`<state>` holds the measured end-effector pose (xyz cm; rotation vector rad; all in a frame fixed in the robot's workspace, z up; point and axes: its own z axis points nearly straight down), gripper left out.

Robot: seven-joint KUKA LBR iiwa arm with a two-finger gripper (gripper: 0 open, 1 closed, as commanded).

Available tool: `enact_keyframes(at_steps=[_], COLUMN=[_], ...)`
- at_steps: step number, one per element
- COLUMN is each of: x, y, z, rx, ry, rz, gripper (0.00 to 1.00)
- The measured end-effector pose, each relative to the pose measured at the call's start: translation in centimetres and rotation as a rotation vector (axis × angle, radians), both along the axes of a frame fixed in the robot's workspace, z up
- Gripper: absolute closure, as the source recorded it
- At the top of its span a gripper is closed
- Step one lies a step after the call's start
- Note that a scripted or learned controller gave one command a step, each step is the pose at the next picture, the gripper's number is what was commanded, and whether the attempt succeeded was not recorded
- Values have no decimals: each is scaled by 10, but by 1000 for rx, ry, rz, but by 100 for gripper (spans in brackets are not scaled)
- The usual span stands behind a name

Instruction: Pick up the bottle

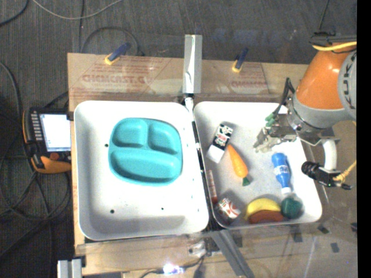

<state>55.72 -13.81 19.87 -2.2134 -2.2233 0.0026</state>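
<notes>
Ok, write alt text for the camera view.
The gripper hovers in the right bin, just above-left of the blue bottle, which lies flat near a carrot, banana and small can. The left bin holds a teal divided tray.

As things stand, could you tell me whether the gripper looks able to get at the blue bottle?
Probably yes. The gripper hovers in the right bin, just up-left of the bottle, which lies flat with bare floor around it; nothing sits between them.
</notes>
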Motion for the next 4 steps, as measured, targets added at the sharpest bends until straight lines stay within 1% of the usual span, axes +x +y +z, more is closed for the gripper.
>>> enact_keyframes(at_steps=[1,2,3,4], x=[-6,-5,9,-6], y=[-21,-20,-22,-69], z=[-39,-39,-34,-94], rx=[-3,-2,-4,-1], ry=[0,-1,-2,-3], rz=[-61,-61,85,26], gripper=[100,0,0,0])
